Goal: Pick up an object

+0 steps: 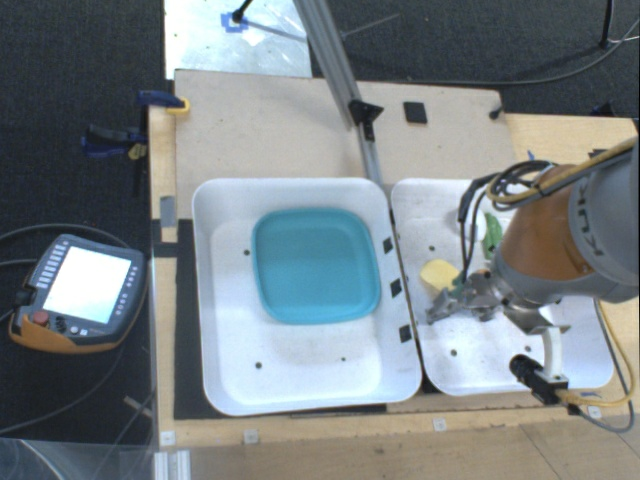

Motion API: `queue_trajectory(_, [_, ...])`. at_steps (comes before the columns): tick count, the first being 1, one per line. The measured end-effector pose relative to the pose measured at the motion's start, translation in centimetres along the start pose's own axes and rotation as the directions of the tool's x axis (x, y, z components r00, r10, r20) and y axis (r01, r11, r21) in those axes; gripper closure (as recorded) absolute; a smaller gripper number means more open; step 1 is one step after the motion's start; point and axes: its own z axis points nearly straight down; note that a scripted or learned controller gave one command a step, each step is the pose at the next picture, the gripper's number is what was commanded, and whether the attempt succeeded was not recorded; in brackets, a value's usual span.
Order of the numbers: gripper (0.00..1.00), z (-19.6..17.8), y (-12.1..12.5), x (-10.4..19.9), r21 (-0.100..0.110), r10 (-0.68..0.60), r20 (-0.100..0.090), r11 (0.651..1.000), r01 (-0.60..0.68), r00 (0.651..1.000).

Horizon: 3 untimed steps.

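Pincer [445,306] sat low in the right bin [440,368], just right of the divider between the two bins, pointing left toward it. Can't tell how far it was open or whether it had anything; the tip was small and dark against the white floor. A yellow object [438,273] lay just beyond the tip, toward the back of the right bin, close to it but not visibly gripped. A green object [492,233] sat further back, partly hidden by the arm [560,238]. The low wrist suggested a grab attempt at the yellow object, reached at a slant since the arm came in from the right. Left of the divider, the left bin [230,368] carried a teal tray [315,266], lying flat mid-bin, well apart from the pincer. Both bins rested on the worktop [280,118].
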Motion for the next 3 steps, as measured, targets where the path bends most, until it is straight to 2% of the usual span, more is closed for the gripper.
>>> queue_trajectory(1, [1.0, -1.1, 0.1, 0.0, -0.002, 0.0, 0.0, 1.0, 0.0, 1.0])
queue_trajectory(3, [1.0, -12.4, 0.7, 0.3, -0.005, -0.001, 0.0, 1.0, 0.001, 1.0])
